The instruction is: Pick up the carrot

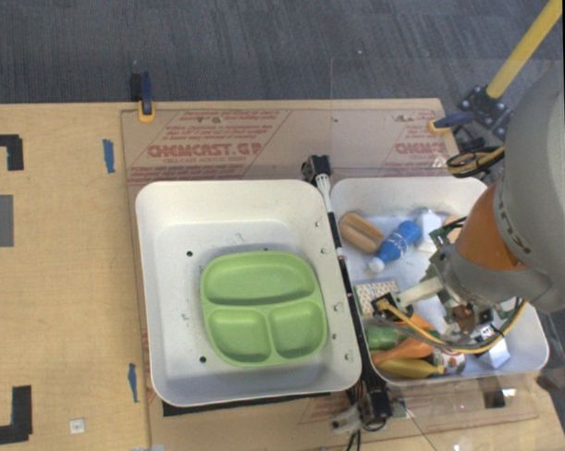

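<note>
The left bin holds a green divided plate. In the right bin, a bread roll and blue bottle lie upper left; the carrot lies along the bottom edge. The gripper hovers just right of it; I cannot tell its state. Brown board surrounds the bins below grey floor.

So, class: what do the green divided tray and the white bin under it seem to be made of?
Green divided tray: likely moulded plastic, matte; even colour, soft rounded compartment edges. White bin: probably plastic too, smooth and slightly glossy; thin rounded rim, uniform white.
</note>
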